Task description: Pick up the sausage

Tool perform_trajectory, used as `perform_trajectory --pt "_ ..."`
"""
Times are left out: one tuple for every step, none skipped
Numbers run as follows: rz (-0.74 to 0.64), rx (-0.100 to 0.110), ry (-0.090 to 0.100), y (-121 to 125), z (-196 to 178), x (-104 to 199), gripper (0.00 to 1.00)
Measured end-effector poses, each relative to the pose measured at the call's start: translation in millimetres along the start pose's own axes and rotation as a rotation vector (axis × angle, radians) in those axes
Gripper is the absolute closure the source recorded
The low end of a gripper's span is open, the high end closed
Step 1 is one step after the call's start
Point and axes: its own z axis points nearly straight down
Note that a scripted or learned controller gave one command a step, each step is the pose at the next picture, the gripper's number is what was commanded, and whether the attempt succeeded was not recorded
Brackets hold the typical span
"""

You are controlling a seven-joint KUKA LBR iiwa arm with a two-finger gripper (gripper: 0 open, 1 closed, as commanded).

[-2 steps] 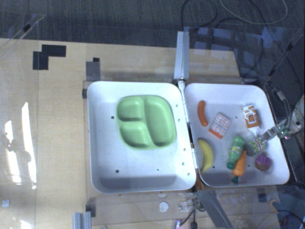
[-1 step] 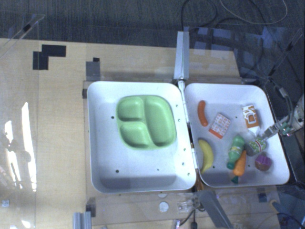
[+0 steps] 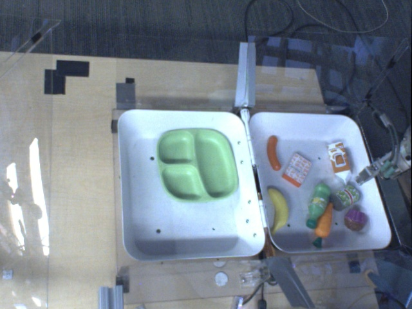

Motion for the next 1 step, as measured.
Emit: perform_trajectory --pt "-0.003 -0.008 -0.006 3.4 -11.6 -1.0 1.00"
